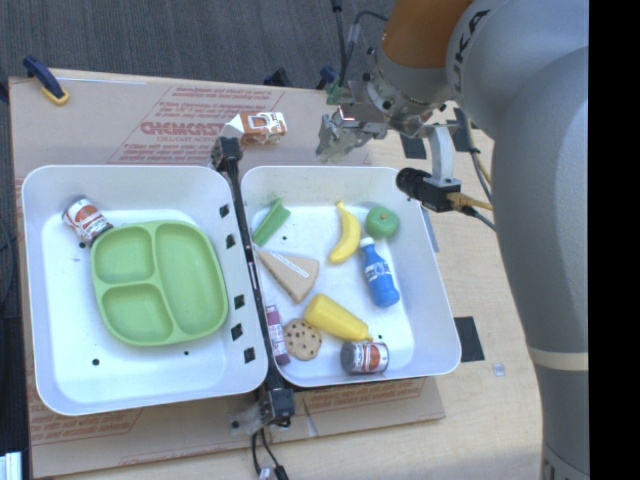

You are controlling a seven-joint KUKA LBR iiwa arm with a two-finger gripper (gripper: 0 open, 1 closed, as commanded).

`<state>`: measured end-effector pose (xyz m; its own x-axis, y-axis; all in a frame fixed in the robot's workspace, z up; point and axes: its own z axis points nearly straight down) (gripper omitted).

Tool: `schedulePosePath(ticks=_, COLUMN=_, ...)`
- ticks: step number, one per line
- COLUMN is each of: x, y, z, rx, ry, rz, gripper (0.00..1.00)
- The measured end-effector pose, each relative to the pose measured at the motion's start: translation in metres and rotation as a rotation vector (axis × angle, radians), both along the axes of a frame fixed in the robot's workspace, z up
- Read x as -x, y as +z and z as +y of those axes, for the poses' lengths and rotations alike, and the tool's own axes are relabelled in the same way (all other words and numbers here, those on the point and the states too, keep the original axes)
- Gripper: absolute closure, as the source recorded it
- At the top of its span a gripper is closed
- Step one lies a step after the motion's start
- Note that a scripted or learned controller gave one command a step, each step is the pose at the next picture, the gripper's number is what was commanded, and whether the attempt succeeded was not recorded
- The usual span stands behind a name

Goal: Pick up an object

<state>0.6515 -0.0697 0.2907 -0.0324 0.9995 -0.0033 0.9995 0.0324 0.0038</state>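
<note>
Currently I place the gripper (pixel 338 138) above the far rim of the right bin (pixel 440 298), holding nothing; I cannot tell its opening. Approach step, I judge. Candidates lie below: banana (pixel 346 234), blue bottle (pixel 379 273), green apple (pixel 381 222). Next: descend onto one.

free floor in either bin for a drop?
Left bin: bare strip along the near wall below the green divided plate, and the far-right corner. Right bin: bare patch at the far wall above the banana; lower half crowded around cookie, can, yellow wedge.
</note>
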Motion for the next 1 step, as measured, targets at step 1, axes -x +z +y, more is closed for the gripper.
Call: schedulePosePath(ticks=1, x=-0.0006, y=0.0103, z=0.0008, rx=0.000, ry=0.008, rz=-0.002, gripper=1.00)
